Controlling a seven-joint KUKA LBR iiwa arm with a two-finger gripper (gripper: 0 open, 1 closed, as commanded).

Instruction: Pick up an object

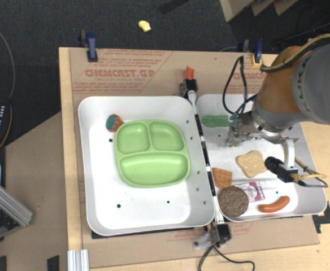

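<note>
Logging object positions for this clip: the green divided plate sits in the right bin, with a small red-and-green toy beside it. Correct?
Not quite. The camera view shows the green divided plate in the left bin, not the right; the small red-and-green toy is beside it.

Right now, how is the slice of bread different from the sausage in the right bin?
The slice of bread is pale tan, flat and broad with a squarish outline; the sausage is red-orange, thin and long. The bread lies near the middle of the right bin, close under the gripper; the sausage lies by the bin's near edge. Both lie loose on the bin's white floor.
</note>
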